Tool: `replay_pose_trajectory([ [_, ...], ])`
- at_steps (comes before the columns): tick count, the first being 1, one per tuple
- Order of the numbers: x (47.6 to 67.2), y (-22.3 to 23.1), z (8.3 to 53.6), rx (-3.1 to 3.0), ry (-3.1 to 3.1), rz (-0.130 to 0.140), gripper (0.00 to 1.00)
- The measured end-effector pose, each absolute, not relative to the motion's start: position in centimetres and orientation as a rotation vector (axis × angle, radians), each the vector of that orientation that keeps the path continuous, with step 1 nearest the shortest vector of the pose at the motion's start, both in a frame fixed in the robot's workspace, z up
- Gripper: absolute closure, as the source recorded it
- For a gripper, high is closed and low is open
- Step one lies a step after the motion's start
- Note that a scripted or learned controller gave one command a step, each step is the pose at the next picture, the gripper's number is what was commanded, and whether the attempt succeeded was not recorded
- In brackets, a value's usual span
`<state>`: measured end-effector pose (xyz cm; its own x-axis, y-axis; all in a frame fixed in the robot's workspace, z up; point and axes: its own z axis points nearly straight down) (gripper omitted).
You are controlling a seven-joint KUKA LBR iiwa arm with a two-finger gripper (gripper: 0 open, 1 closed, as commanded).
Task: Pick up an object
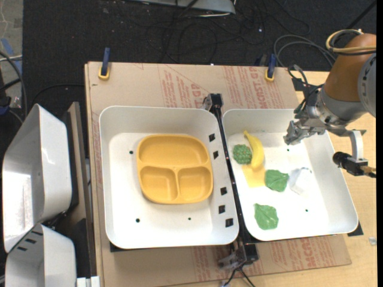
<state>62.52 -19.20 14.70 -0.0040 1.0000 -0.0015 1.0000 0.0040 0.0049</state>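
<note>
My fingers [292, 136] hover over the right bin's [335, 190] far edge; I cannot tell their state. I'm approaching; next, descend toward the banana [255, 151] nearby

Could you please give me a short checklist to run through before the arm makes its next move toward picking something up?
1. Graspable items in the right bin: ok; banana, broccoli piece, two green pieces.
2. Gripper over the right bin: ok, near its far edge.
3. Gripper above a target: not ok; banana lies left of it.
4. Banana free of neighbours: not ok; touches the broccoli piece.
5. Finger opening: cannot tell.
6. Yellow divided tray out of the way: ok, left bin.
</note>
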Motion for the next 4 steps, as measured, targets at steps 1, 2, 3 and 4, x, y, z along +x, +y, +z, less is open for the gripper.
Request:
replay_pose_trajectory([
  [1, 62.7, -18.6, 19.2, 2.212, 2.222, 0.006, 1.0],
  [2, 62.8, -18.6, 23.5, 2.213, 2.223, 0.004, 1.0],
  [3, 61.8, -13.0, 22.5, 2.215, 2.23, 0.0, 1.0],
  [4, 60.7, -7.4, 21.6, 2.214, 2.232, 0.0, 1.0],
])
